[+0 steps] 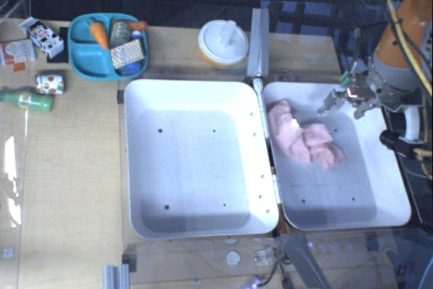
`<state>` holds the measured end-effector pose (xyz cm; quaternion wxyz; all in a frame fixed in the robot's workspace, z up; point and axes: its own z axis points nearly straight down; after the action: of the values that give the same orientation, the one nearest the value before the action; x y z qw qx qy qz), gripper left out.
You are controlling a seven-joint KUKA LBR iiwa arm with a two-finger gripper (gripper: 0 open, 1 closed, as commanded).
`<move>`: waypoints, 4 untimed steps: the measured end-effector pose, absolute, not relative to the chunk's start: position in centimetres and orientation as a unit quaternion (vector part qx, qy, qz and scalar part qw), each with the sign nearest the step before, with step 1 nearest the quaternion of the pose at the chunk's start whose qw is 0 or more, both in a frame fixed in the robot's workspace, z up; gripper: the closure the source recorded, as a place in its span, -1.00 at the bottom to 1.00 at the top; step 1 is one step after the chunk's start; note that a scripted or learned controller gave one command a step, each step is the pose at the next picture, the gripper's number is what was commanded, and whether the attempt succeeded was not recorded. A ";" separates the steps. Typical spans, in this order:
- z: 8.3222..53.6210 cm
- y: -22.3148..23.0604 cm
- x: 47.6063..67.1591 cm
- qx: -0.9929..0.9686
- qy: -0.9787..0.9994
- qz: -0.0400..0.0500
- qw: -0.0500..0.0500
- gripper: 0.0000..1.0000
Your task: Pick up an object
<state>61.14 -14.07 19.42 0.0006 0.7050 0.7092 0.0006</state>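
Pink cloth (306, 140), crumpled in a soft heap, lies in the right bin (379, 206), toward its left wall and just beside the divider between the two bins. The gripper (345, 103) hovers over the same bin, up and to the right of the cloth and apart from it; whether its fingers are spread or pressed together I cannot tell. Nothing is held, so the step in hand looks like the approach. The next move calls for shifting left toward the cloth and coming down onto its raised folds. Left of the cloth, the left bin (196, 159) sits on the pale wooden table (61, 199). Beyond it stand a white lidded cup (223, 42) and a blue divided tray (107, 46) of toy food.
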 end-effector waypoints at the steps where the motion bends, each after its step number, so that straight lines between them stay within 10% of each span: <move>1: 9.6 -13.9 59.9 0.683 0.731 0.002 0.003 -1.00; 3: 9.2 -9.2 59.5 0.613 0.790 0.004 0.008 -1.00; 4: 10.3 -8.9 59.7 0.613 0.790 0.006 0.009 1.00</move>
<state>59.68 -8.95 10.32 0.0088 0.6126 0.7903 0.0062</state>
